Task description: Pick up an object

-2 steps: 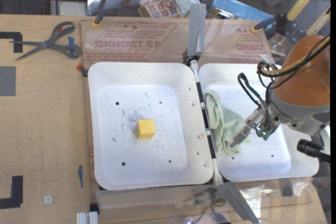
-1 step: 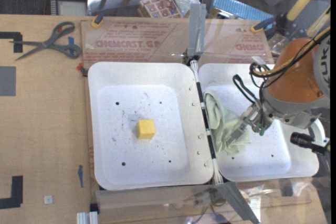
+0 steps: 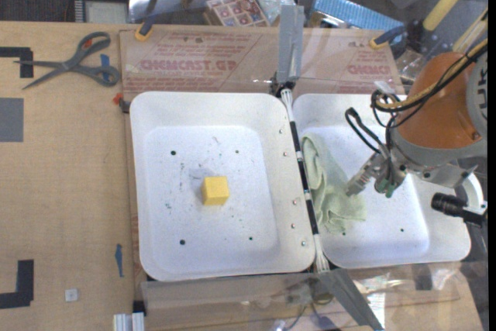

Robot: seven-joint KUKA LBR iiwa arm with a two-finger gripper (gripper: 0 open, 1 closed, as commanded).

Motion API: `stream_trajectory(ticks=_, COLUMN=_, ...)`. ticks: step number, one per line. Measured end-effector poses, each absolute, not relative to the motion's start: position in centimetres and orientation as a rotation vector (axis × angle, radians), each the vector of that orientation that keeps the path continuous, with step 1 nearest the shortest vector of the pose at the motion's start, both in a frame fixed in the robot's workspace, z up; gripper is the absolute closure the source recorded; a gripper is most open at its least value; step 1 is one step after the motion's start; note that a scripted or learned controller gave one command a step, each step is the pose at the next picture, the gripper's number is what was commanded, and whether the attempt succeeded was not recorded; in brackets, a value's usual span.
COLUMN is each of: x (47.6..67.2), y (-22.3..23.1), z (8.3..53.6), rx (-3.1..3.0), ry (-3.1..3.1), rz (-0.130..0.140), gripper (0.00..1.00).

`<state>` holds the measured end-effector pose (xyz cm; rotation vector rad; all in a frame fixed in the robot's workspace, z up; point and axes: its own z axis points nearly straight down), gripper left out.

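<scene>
— What is seen in the camera view, on the left side of the frame?

— Two shallow white bins are set side by side at the centre. In the left bin, a small yellow cube is found lying slightly below the middle of the floor, well apart from every wall. A pair of scissors is laid on the bench in the upper left of the frame.

— And on the right?

— The right bin is occupied along its left wall by a crumpled pale green cloth. The grey arm with its orange band is seen entering from the right edge, and the gripper is held low over the bin, just beside the cloth's right edge.

— How are the jaws set?

— The fingers are seen slightly apart, and nothing is clamped between them. One fingertip is placed at the cloth's border; whether it is touched cannot be told.
</scene>
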<state>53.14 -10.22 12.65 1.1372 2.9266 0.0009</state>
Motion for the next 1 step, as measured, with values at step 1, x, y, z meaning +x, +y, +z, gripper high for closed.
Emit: stream_trajectory(ticks=1, x=58.87, y=-9.19, z=19.82, rx=1.376, ry=2.822, rz=-0.001, gripper=1.0)
